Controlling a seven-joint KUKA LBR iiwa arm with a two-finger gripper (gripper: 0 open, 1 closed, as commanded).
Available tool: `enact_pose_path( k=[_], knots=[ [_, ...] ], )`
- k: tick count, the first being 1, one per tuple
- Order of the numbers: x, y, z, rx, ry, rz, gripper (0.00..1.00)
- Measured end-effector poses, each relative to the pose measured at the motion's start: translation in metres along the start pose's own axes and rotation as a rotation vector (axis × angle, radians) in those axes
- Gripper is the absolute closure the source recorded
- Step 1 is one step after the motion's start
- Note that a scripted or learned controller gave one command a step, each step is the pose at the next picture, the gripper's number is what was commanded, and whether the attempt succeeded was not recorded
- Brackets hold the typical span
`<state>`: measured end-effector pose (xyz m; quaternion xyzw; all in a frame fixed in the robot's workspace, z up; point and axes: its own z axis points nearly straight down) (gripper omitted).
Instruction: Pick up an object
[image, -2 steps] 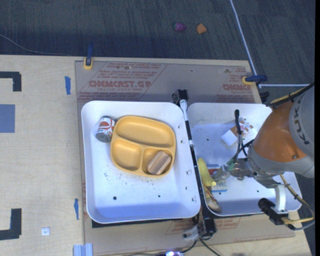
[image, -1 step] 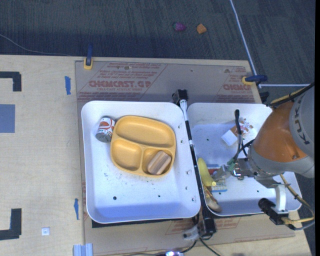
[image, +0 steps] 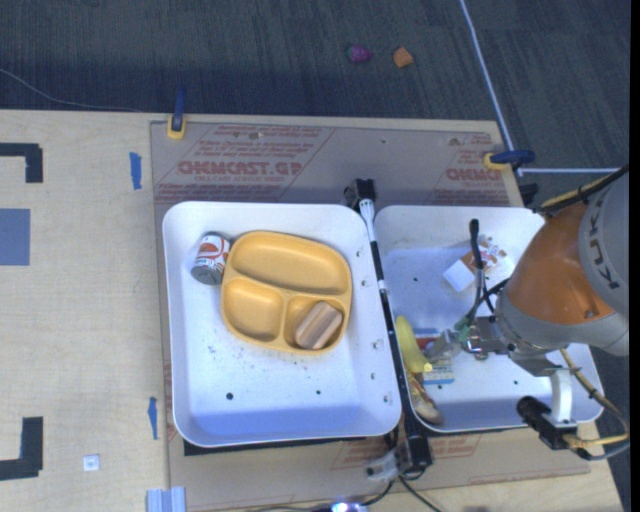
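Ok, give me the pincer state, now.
Pincer: low in the right bin, beside the banana; whether it is open, closed or holding anything cannot be told.

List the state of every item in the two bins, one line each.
Yellow divided tray: flat in the left bin, right way up.
Wooden block: lying in the tray's lower right compartment.
Can: on its side, against the tray's upper left edge.
Banana: lying along the right bin's left wall.
White card: flat on the right bin's floor.
Gripper: low in the right bin, beside the banana.
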<state>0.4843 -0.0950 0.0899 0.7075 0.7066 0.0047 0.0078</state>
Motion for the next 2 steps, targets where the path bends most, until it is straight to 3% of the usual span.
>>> enact_pose_path(
  k=[2],
  knots=[
    [-0.0003, 0.0, 0.0, 0.0, 0.001, 0.0, 0.0]
  ],
)
